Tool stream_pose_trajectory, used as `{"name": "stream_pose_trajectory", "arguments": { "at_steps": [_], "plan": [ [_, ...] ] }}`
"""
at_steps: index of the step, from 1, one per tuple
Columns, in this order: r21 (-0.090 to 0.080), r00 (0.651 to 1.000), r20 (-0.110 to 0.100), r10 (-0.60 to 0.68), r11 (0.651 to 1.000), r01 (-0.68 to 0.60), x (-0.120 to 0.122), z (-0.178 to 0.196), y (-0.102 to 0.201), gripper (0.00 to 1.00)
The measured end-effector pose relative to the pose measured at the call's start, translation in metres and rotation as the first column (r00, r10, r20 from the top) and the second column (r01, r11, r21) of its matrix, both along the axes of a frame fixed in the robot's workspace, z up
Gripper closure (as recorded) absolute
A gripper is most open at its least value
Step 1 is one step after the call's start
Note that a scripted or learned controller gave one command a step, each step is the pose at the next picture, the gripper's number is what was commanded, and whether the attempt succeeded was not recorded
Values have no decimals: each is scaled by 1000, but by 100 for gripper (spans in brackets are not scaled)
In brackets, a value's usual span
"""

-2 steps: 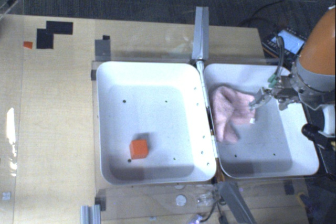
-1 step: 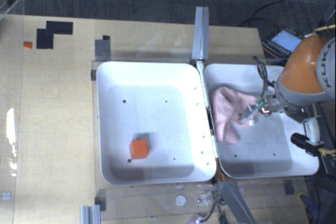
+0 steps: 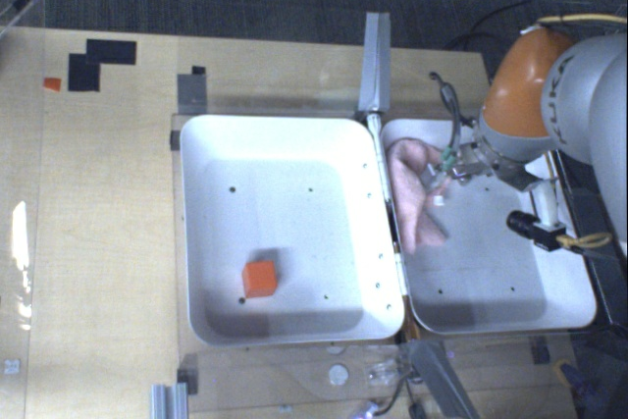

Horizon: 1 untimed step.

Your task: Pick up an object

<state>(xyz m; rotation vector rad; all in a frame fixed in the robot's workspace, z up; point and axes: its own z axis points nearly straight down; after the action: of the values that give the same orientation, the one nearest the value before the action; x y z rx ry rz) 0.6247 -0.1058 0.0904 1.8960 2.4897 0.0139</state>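
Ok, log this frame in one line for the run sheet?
arm: over right white bin | pincer: at crumpled pink cloth, grasp unclear | orange foam cube: left white bin, untouched

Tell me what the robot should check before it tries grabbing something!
1. Is something within reach? Ok: a soft pink cloth lies in the right white bin, against its left wall.
2. Is the two-finger gripper near it? Ok: it sits over the cloth's right edge.
3. Is the cloth between the fingers? Cannot tell: that spot is too small and cluttered.
4. Is the cloth lying flat? Not ok: it is crumpled and draped lengthwise.
5. Is there another choice? Ok: a small orange block sits alone in the left white bin, far from the gripper.
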Motion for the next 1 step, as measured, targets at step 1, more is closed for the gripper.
{"name": "stream_pose_trajectory", "arguments": {
  "at_steps": [1],
  "plan": [
    [-2,990,-15,143,990,-143,41,-1,9,0]
  ]
}}
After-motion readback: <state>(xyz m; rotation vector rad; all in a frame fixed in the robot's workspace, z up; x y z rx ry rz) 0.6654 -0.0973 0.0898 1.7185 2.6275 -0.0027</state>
